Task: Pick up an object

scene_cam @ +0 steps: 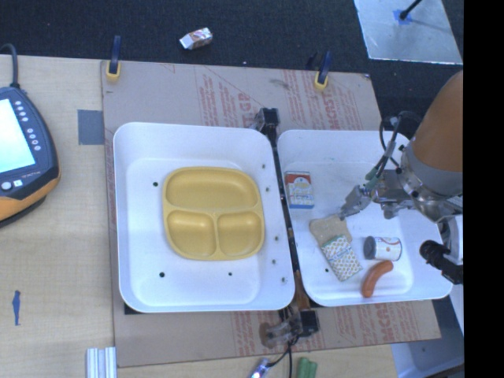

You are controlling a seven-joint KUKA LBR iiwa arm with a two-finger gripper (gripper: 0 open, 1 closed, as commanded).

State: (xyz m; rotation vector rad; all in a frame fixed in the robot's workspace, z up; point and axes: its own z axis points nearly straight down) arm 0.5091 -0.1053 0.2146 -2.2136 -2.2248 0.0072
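Hovering over the right bin [315,144], the pincer [356,203] hangs low above the white floor, and from where I stand I cannot tell its state; nothing shows held in it. Near it, toward the bin's front, lie a tan scrap [329,228] touching a patterned pouch [341,257], then a small white can [383,249] on its side, and an orange sausage [376,279] close to the front rim. A little red-and-white carton [299,190] lies by the bin's left wall, apart from the rest. In the left bin [134,211] sits a yellow divided tray [213,212]. The grey arm [433,164] comes in from the right.
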